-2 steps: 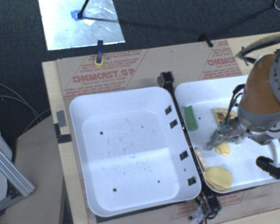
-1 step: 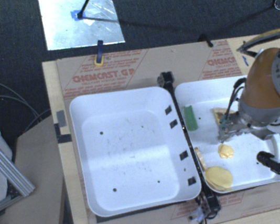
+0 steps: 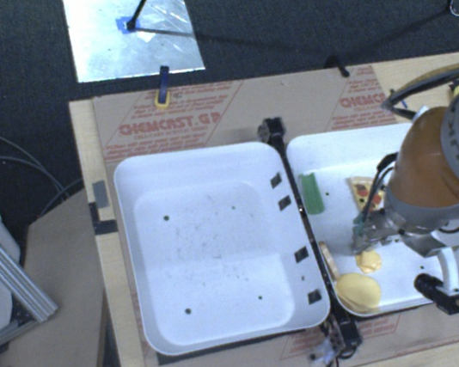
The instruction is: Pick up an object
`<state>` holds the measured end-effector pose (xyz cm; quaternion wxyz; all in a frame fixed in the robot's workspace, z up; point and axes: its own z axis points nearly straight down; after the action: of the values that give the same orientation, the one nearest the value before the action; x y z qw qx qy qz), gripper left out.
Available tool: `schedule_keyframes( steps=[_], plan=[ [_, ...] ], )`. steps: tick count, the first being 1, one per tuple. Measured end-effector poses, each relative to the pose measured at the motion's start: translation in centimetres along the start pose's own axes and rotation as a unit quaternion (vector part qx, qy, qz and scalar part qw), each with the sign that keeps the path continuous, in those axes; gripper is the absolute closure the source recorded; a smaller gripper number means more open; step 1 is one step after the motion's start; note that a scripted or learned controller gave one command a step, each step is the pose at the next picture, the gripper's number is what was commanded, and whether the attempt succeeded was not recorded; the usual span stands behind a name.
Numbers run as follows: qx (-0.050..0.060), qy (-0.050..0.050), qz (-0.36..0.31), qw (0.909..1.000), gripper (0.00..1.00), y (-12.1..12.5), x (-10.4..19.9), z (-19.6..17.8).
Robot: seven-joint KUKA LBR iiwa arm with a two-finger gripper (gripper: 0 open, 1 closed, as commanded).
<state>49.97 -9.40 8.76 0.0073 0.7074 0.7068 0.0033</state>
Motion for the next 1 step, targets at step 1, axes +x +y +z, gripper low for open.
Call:
schedule_keyframes(
  steps=[1],
  plan=[
    [0.003,0.003,-0.004,1.0000,1.00,-1.01,3.45,-10.27]
  ],
)
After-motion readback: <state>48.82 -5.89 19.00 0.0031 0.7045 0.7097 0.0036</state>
